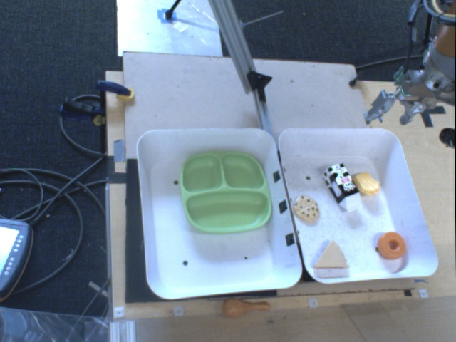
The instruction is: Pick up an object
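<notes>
The right bin (410, 191) holds several small items. A black-and-white patterned block (340, 184) lies beside a yellow piece (368, 184). A speckled cookie (306, 209) sits near the bin's left wall. An orange ring (391, 246) and a tan triangular wedge (332, 256) lie toward the front. My gripper (394, 112) hangs above the bench just beyond the right bin's far right corner. It stands open with nothing between its fingers (376, 110), well away from every item.
The left bin (160, 219) carries a green divided plate (226, 192). A metal pole (235, 38) slants down to the gap between the bins. Cables (50, 191) lie left of the bench. A small tan object (242, 306) rests on the front edge.
</notes>
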Controlling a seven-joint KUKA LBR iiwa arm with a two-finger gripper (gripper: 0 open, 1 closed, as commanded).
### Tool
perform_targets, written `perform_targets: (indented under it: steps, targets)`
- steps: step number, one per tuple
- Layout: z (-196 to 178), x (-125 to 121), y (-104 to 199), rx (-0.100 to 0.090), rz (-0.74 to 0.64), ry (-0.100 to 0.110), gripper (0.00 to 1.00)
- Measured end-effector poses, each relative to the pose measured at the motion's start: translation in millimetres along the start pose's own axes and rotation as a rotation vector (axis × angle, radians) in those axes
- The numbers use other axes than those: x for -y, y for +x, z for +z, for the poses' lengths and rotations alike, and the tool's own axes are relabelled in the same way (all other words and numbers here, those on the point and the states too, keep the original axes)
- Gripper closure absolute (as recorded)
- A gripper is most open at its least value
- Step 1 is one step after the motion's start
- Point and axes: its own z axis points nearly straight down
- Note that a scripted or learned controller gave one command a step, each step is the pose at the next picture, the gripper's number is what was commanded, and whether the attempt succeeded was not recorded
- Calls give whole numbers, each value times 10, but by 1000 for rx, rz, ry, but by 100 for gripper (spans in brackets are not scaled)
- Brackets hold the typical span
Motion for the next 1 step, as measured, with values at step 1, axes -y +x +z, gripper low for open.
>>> perform_targets:
  steps: [1]
  targets:
    - [-1, 1, -3, 1, -1, 1, 0]
